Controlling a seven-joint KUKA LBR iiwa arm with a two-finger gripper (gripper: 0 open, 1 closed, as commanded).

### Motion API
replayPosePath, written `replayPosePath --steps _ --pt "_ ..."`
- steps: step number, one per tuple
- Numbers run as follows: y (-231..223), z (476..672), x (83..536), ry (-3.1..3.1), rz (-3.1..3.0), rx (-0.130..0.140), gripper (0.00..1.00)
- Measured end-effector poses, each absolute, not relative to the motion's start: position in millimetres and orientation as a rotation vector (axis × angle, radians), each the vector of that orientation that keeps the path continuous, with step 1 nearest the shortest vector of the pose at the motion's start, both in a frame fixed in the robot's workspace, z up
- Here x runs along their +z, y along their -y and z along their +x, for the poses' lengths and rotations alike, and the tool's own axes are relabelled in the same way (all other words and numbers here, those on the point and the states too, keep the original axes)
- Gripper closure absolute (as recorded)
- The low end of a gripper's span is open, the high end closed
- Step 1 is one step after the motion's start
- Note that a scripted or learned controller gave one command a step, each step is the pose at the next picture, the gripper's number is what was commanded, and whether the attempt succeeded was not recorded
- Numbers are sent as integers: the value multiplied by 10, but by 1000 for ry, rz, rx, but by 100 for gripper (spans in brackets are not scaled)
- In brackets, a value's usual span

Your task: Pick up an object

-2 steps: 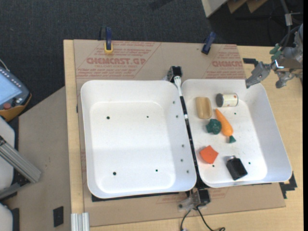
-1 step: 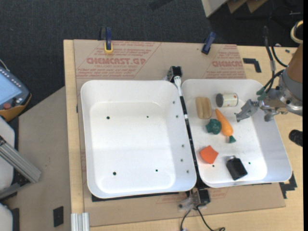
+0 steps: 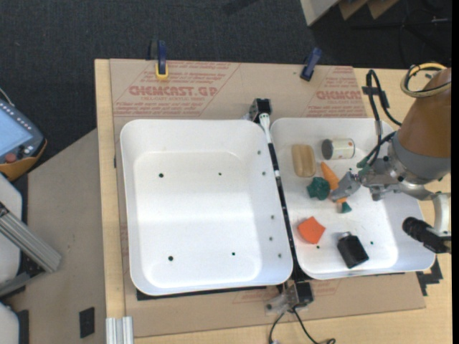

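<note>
The right bin [image 3: 384,224] holds several small objects. At its back are a tan block [image 3: 303,160] and a white and grey cylinder [image 3: 338,148]. An orange stick [image 3: 329,174] and a dark green piece [image 3: 318,188] lie near the middle. An orange-red block [image 3: 311,230] and a black object [image 3: 352,250] lie toward the front. My gripper [image 3: 346,189] is low over the bin's middle, just right of the orange stick and the green piece. A small teal and orange bit [image 3: 345,207] lies right under it. I see nothing held.
The left bin [image 3: 201,206] is beside the right one, with a black divider strip [image 3: 276,185] between them. Blue clamps [image 3: 161,52] [image 3: 311,63] grip the board's back edge. Cables [image 3: 376,102] run along the arm at the right.
</note>
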State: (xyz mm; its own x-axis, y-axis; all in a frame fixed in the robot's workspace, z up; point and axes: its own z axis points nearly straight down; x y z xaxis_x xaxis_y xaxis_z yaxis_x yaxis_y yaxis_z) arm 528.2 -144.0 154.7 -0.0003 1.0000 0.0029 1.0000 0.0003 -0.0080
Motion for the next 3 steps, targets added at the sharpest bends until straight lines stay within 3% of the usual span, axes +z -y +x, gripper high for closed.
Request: replayPosePath --steps 1,2,3 --pt "1375 5479 807 2220 -2217 2 0" --pt "1388 5483 951 2222 -2224 -1 100" --pt "531 5329 1898 2233 -2215 -9 100"
